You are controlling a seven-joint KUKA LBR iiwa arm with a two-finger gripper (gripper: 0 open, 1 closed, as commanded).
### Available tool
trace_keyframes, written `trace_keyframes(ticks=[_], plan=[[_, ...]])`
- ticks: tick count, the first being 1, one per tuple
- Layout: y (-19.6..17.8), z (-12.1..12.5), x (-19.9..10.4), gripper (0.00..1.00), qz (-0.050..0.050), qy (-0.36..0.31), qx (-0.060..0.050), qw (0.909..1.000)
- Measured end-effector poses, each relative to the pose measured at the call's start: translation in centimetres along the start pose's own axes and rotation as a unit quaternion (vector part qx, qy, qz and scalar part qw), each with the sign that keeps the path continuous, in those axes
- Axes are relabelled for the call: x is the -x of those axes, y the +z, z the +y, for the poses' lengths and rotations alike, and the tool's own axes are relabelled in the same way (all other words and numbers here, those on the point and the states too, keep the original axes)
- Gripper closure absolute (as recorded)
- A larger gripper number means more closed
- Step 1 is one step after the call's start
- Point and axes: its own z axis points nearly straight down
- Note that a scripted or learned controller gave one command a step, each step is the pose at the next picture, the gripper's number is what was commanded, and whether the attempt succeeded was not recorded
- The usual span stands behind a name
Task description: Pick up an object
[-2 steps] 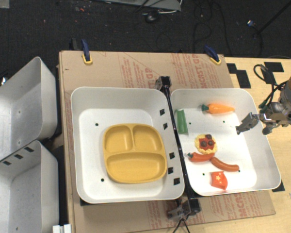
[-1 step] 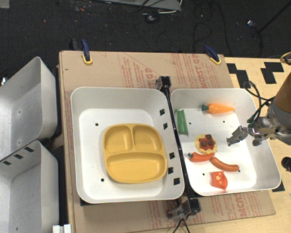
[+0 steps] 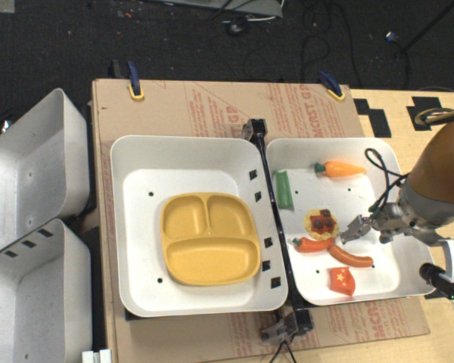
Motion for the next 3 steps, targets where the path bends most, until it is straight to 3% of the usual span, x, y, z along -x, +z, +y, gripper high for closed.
trace_keyframes(ticks=[1,3], plan=[[-1.4,0.2,0.1,1.00,-0.002,0.000,0.004,1.0000],[-12.0,0.8,0.1,1.00,-0.003,-0.003,0.006,1.0000]])
